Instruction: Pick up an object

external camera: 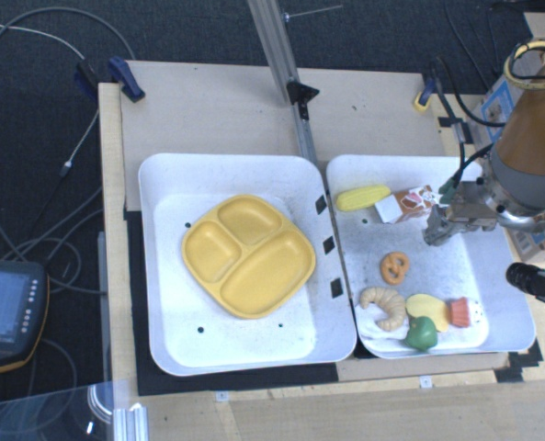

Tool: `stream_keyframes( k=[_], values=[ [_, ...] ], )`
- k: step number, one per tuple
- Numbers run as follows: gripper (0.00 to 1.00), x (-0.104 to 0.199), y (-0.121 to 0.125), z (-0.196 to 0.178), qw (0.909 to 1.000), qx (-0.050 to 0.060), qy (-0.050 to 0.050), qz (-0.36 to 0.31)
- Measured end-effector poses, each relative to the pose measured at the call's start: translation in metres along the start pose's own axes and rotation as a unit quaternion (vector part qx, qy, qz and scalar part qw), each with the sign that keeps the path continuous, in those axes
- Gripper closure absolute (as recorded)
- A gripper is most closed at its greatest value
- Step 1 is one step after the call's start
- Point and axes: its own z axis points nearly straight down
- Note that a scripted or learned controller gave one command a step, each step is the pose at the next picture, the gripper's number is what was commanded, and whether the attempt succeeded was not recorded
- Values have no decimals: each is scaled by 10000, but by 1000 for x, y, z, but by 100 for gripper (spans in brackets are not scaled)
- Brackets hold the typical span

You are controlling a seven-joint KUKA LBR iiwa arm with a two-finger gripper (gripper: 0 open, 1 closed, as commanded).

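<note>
The jaws (437, 228) hung low over the far part of the right bin (493, 274), and from where I stood I could not tell how far apart they were; nothing showed gripped in them. Just left of them lay a small red-and-white packet (410, 202), close enough that it might have been touching, though I could not be sure. Beyond that, farther left, lay a yellow corn cob (362, 197).

Nearer in the same bin sat a small orange pretzel (394, 266), and along the near wall a croissant (386, 305), a yellow piece (426, 306), a green one (421, 334) and a small orange-red block (461, 312). The left bin (162, 274) held a yellow divided plate (247, 255).

I judged the arm to be in its approach, with no object lifted yet. The packet looked the likeliest target; the next move would call for centring the jaws over it, closing, then lifting straight up.
</note>
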Motion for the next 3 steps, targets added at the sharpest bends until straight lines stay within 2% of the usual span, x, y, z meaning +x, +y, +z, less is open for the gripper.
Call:
stream_keyframes(
  k=[1,2,3],
  values=[
    [100,50,19,10,10000,9,7,-21],
    [100,94,45,0,10000,0,11,-25],
    [100,140,77,11,10000,3,7,-21]
  ],
)
